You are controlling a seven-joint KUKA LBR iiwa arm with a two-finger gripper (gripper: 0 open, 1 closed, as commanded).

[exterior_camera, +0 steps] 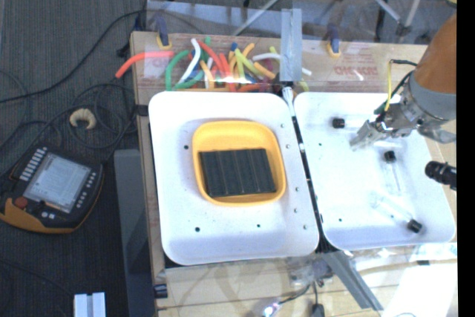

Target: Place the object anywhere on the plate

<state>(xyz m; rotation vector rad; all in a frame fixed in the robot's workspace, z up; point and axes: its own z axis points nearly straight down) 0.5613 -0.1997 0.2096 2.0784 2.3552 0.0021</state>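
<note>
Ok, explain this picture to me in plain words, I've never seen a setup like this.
One camera looks down at a slant on a bench with two shallow white bins. The left bin holds a yellow plate with a dark ribbed slab lying on it. The right bin holds a few small dark pieces and what look like clear plastic bits. From the right comes the robot arm, grey with an orange band. Its pincer hangs over the right bin; the picture is too blurry there to tell if it holds anything. Behind the bins lie coloured tubes. On the floor at left sits the handheld control pad.
</note>
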